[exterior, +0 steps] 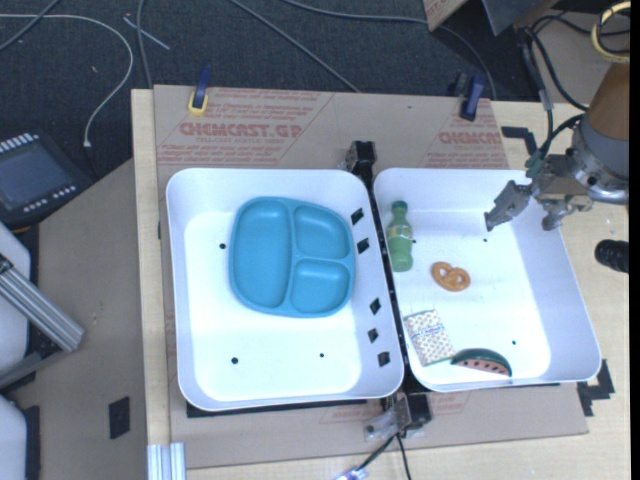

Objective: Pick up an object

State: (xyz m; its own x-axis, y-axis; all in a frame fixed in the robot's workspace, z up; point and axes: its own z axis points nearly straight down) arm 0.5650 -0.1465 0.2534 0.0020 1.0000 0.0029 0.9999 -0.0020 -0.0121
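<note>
The left bin (200,348) takes the middle-left of the frame and carries a blue divided plate (292,256), lying flat toward the bin's upper half. Across the divider, the right bin (560,298) holds four small things. A green bottle (400,236) lies just beside the divider with its long axis running up and down the frame, cap toward the top. A little right of it and slightly lower sits a pretzel (451,276), flat, with no clear direction to it. Toward the bin's lower edge lie a patterned packet (430,335), turned slightly off square, and a watermelon slice (482,362), its long axis lying roughly across the frame along the bin's lower wall.

The claw (528,206) hangs at the upper right of the right bin, well apart from all four; it grips nothing, and its fingers look spread, though they are small here.

No object is chosen yet. The pretzel is nearest and stands free of walls, so it looks the easiest target. For the bottle, closing across its narrow width, left to right in the frame, should hold better than along its length, and the divider crowds one side.
</note>
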